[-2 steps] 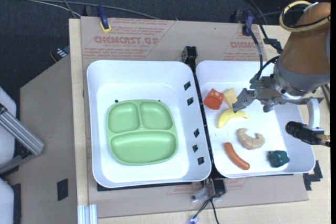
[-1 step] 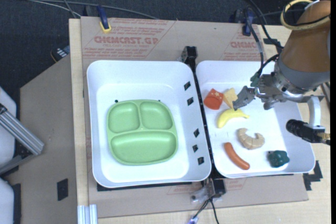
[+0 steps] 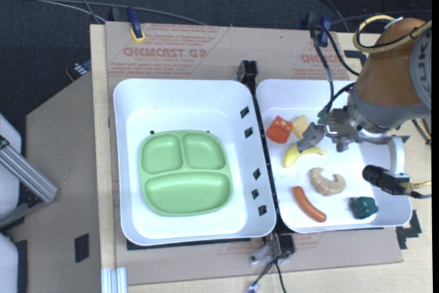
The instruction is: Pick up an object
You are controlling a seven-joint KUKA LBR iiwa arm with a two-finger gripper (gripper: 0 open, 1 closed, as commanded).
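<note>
Yellow curved plastic banana [image 3: 296, 154] looks like the pick target: it lies in the upper left part of the right white bin [image 3: 384, 216], and the gripper [image 3: 314, 136] sits right at its upper end. Finger state: cannot tell, since the dark finger hardware overlaps the banana's tip and no gap or clamp is readable, so I would not call it held. Just beside it, up and left, are a red-orange toy block [image 3: 278, 130] and a pale yellow chunk [image 3: 300, 124], close enough that either could get nudged on a descent. Further down the bin, well apart from the gripper, lie a tan shrimp-shaped toy [image 3: 327, 181], a red-orange sausage-shaped toy [image 3: 309, 204] and a small dark green toy [image 3: 363, 206] near the lower right corner. The loose items are scattered flat, which suits a top-down grab, and the grey arm with orange band [image 3: 391, 79] reaches in from the right over that bin's far edge. Left white bin [image 3: 127, 147] holds only a light green three-compartment plate [image 3: 185, 171], sitting flat in the middle, probably the drop-off side. Both bins rest side by side on a cardboard-covered bench [image 3: 171, 44], with black clips along the shared wall apparently keeping them in place.
</note>
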